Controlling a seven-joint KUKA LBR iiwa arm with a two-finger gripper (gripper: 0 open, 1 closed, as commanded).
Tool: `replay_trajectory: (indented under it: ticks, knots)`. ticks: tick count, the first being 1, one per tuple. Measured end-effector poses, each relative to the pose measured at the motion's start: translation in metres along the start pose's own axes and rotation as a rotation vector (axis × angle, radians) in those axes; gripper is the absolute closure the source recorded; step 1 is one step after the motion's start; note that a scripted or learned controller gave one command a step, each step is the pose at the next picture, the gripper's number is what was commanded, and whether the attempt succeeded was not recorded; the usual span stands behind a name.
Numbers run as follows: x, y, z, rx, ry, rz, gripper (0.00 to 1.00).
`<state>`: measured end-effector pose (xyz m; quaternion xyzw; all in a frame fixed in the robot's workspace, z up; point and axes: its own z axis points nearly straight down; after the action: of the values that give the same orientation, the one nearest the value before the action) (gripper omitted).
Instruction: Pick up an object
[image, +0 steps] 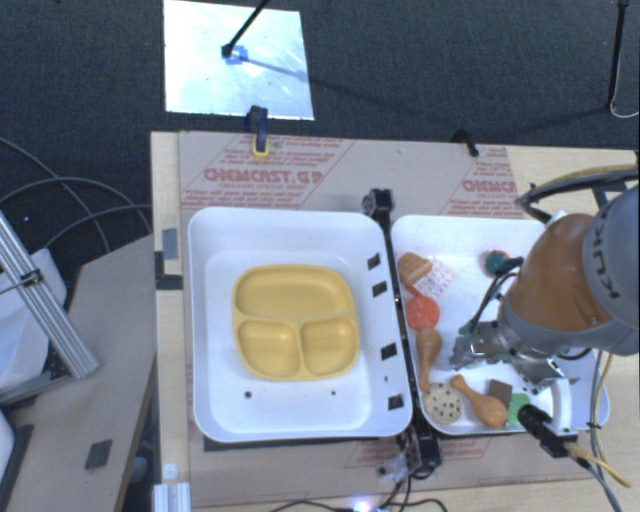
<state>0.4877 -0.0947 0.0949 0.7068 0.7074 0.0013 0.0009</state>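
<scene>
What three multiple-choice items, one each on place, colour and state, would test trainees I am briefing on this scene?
1. Where is the yellow tray?
A. left bin
B. right bin
C. on the floor

2. What colour is the round item near the divider?
A. blue
B. red
C. black

3. Where is the arm?
A. over the left bin
B. beside the bench
C. over the right bin

Answers: 1 A, it lies in the left bin; 2 B, it looks red; 3 C, it is above the right bin.

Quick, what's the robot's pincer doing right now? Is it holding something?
Pincer: low over the right bin, near the toy food; whether it holds anything cannot be told.
</scene>
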Motion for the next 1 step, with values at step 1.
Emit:
replay_trajectory:
  ticks: [1]
  knots:
    - [0.0,0.0012,-0.0103,-0.002,0.0,0.0,1.0]
